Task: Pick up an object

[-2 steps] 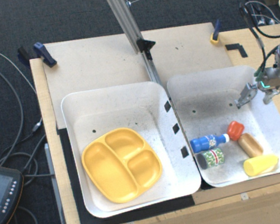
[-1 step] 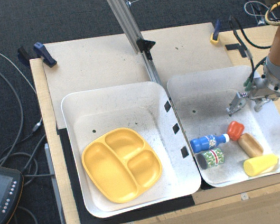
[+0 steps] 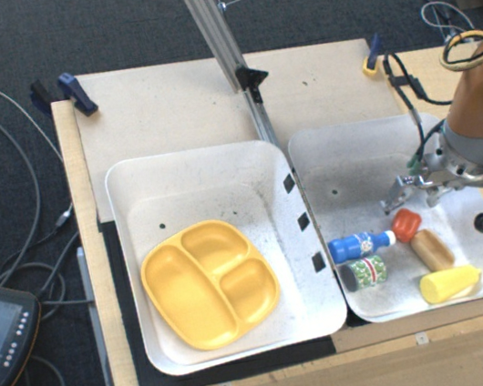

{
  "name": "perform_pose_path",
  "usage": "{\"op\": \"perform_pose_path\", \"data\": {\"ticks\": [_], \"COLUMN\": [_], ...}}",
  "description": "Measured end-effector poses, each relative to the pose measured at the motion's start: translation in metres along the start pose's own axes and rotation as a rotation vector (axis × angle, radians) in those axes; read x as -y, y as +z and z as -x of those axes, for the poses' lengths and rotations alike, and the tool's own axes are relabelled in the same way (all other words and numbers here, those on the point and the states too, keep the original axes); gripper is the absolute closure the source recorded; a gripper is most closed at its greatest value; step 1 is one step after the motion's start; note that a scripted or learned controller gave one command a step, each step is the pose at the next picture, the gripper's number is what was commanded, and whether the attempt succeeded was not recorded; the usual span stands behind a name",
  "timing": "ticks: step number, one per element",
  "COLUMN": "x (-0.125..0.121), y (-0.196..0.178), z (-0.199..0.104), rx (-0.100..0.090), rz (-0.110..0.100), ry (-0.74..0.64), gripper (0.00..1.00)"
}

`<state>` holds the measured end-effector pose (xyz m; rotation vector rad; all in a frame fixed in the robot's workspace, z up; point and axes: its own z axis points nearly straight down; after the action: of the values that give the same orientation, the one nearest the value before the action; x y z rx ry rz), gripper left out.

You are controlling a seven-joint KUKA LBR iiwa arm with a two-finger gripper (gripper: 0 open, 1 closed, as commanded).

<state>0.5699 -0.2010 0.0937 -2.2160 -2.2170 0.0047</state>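
View: from above, at a slant, onto a bench (image 3: 164,118) with two white bins side by side.
Left bin (image 3: 131,197): holds a yellow tray (image 3: 209,282) with three compartments, lying flat toward the near left corner.
Right bin (image 3: 347,160): holds five small things, all in its near half.
Bottle (image 3: 360,244): blue and white, on its side, blue end toward the left bin, white cap pointing at the red ball.
Red ball (image 3: 406,225): just beside the bottle's cap and touching the upper end of the bread roll.
Can (image 3: 365,273): green and dark, lying on its side just below the bottle.
Bread roll (image 3: 431,248): tan, long, lying at a slant between the red ball and the yellow block.
Yellow block (image 3: 450,284): near the bin's near right corner, just below the roll.
Arm (image 3: 477,113): comes in from the right over the right bin, orange band above a grey wrist.
Gripper (image 3: 396,198): low over the right bin, its metal tip just above and left of the red ball; whether its fingers are apart or together cannot be told, and nothing is seen between them.
Pole (image 3: 211,22): a grey metal bar running from the top edge down to the gap between the bins.
Clamps (image 3: 76,92): blue, at the bench's far corners.
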Motion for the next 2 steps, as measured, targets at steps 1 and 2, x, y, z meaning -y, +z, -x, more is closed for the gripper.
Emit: {"op": "perform_pose_path", "data": {"ticks": [1,2], "x": [0.000,-0.001], "y": [0.001,-0.011], "z": [0.000,-0.001], "rx": [0.001,0.001], "rz": [0.004,0.007], "ry": [0.000,-0.001], "gripper": [0.00,1.00]}}
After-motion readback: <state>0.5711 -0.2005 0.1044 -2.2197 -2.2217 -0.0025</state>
